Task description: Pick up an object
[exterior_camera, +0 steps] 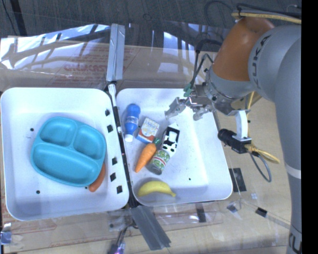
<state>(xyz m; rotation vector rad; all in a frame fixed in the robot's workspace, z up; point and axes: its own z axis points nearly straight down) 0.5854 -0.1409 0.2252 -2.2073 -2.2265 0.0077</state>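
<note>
The pincer (181, 107) hovers with fingers apart and holding nothing at the upper middle of the right white bin (214, 163), where the orange plastic carrot (145, 157), green-capped bottle (160, 161) and small carton (148, 129) crowd together centre-frame, so a descent may nudge neighbours and close on nothing.

The light wooden bench (265, 194), partly under clear plastic sheeting (58, 52), carries two shallow white plastic bins side by side. The right bin (214, 187) lies directly under the tool (186, 107); the left bin (10, 157) lies well to the tool's left, touching the first along a taped seam.
</note>
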